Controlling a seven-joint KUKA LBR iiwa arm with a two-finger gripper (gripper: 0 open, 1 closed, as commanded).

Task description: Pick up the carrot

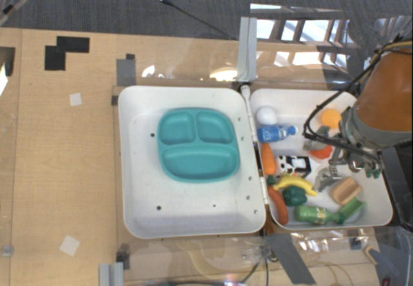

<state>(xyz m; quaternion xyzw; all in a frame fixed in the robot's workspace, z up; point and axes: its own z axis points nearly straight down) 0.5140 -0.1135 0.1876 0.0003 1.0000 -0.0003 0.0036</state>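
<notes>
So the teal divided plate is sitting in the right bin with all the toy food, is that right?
Not quite. The camera view shows the teal divided plate in the left bin; the toy food, including the carrot, lies in the right bin.

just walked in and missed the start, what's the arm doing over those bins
A KUKA arm reaches in from the right and its end effector hangs over the right bin, which is crowded with toy food. The carrot it is meant to pick up lies against that bin's left wall, apart from the end effector, beside a blue bottle and a banana. Nothing is visibly held. The left bin holds a teal divided plate.
</notes>
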